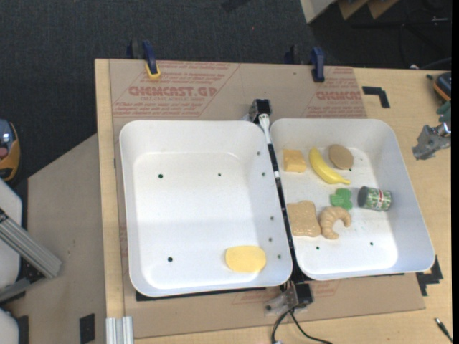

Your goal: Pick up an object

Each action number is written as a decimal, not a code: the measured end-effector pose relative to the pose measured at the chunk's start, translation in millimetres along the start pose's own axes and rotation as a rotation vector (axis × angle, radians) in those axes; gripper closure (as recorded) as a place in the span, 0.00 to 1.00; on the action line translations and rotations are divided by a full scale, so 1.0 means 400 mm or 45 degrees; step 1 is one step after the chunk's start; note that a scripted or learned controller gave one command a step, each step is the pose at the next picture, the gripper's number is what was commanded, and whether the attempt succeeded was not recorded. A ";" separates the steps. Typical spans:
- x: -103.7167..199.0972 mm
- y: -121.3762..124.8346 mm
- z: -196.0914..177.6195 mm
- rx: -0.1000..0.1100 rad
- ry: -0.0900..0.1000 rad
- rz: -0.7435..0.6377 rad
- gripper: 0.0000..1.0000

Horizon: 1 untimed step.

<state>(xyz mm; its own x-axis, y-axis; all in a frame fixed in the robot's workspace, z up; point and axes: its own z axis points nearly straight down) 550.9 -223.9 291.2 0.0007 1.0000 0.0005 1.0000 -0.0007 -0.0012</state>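
Objects number seven in the right bin, one in the left bin; pincer state cannot be told.

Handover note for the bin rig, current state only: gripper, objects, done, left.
Gripper: at the bench's right edge, outside both bins, holding nothing.
Right bin: cheese-like block, banana, brown round piece, green piece, small can on its side, toast slice, croissant.
Left bin: yellow oval piece near the front right corner.
Done: no pick yet.
Left: grasp and lift one object.
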 end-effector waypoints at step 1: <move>0.000 -0.076 -0.003 0.000 0.000 0.000 1.00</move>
<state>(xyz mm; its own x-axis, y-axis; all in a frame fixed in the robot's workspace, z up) 520.6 -223.8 292.3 0.0006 1.0000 0.0007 1.0000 -0.0006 -0.0014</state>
